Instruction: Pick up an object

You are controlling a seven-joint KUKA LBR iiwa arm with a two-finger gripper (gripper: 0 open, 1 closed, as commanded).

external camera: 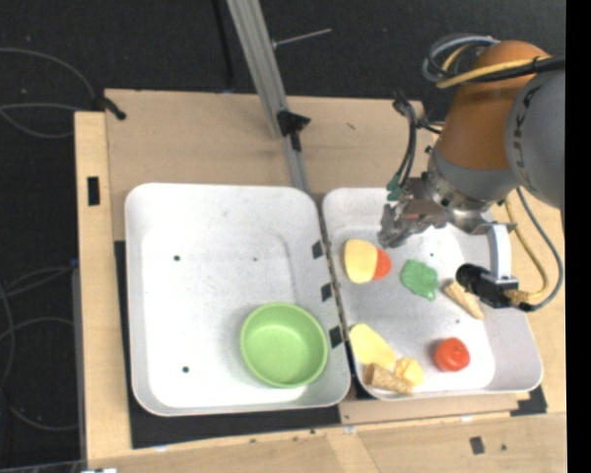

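The right bin (512,358) holds several toy foods. A yellow and orange-red piece (363,261) lies near its left wall, and a green piece (420,279) sits in the middle. A red tomato-like ball (452,354) rests toward the front, a tan stick-shaped piece (465,301) lies at the right, and a yellow and tan cluster (385,361) fills the front left corner. My gripper (395,233) hangs over the back of this bin, just behind and right of the yellow and orange-red piece. Nothing shows between it and any object.
A green bowl (284,344) stands in the front right part of the left bin (177,264). A slanted metal pole (266,77) rises behind the bins. The arm's orange band (488,106) and cables (532,264) overhang the right bin's back right.
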